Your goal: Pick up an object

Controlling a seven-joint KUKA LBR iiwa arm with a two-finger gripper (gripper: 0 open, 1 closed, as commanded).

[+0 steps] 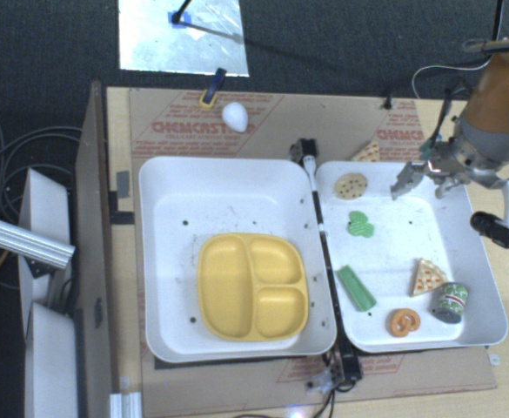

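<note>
The grey arm with its orange band comes in from the right, and its gripper (425, 178) hangs over the far right corner of the right-hand shallow white bin (480, 277); the two fingers look spread apart with nothing between them, though at this size I would not swear to it. Below it in that bin lie a round speckled cookie (351, 185) at the far left, a small green leafy toy (359, 226) just nearer, a long green block (356, 287) by the left wall, a triangular pizza slice (427, 278), a green-labelled tin can (450, 301) tipped on its side beside the slice, and an orange pretzel (403, 322) at the near edge; the left-hand white bin (171, 198) holds a yellow divided plastic tray (252, 286); a white egg (235, 116) rests on the cardboard-covered worktop (263, 120) beyond the bins.
</note>
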